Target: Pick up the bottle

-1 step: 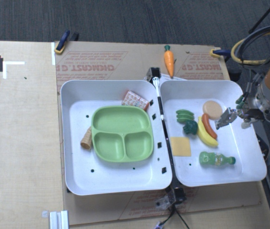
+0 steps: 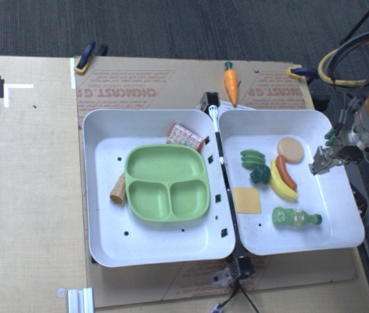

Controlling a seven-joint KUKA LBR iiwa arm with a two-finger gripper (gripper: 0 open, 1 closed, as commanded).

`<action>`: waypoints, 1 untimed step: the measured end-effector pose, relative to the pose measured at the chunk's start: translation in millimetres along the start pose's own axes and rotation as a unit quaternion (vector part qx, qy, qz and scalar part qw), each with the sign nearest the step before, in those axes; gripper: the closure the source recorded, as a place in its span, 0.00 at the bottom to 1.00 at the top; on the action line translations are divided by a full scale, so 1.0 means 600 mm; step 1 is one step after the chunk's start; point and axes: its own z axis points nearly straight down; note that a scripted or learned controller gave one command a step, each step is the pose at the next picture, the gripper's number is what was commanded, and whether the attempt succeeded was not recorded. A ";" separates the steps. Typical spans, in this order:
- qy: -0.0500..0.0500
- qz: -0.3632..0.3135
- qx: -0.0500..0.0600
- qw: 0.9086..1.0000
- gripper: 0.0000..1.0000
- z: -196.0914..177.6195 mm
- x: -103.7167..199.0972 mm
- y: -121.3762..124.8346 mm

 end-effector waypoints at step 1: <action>0.000 -0.002 0.001 1.000 1.00 0.088 0.180 -0.026</action>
